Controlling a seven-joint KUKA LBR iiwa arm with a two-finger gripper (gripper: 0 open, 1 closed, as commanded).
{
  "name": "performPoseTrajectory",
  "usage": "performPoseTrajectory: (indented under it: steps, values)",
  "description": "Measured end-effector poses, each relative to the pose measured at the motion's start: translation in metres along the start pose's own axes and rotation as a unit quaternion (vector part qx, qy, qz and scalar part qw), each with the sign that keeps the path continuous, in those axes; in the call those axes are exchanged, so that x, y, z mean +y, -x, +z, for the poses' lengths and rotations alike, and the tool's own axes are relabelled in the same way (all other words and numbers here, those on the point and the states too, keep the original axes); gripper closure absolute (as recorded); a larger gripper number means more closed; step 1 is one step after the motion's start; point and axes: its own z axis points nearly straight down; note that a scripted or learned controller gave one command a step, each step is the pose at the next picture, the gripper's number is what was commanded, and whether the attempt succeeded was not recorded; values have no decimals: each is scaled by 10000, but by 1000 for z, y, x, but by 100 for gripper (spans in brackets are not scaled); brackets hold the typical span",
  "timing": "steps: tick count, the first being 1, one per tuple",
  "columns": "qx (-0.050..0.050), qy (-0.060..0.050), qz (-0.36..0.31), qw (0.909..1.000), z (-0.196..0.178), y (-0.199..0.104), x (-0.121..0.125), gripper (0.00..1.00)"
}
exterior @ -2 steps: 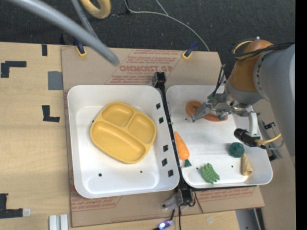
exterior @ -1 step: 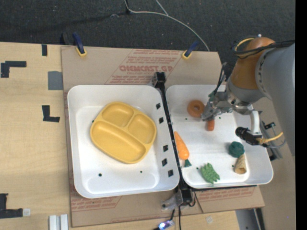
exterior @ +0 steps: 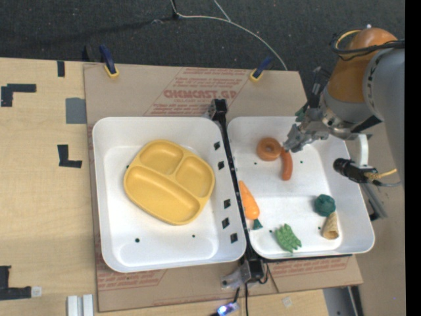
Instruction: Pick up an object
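two white bins (exterior: 105, 176) side by side on cardboard sheet (exterior: 191, 91) | blue clamps (exterior: 107, 59) at sheet's far corners | wooden bench (exterior: 39, 196) with black tape marks | thin cable (exterior: 256, 38) behind

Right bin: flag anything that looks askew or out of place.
Nothing stands out. In the right bin the donut, sausage, carrot and other toys lie loosely scattered, undamaged. The hand hovers by the donut.
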Motion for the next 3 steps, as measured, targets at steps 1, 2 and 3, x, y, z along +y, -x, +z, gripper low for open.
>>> performPoseTrajectory:
  steps: [1,2,3]
  values:
    - [0,-1,2,10000,-53,0,1,100]
    - [16,-19,-26,10000,-64,-62,3,100]
    - [12,-34,-22,10000,-54,-115,4,100]
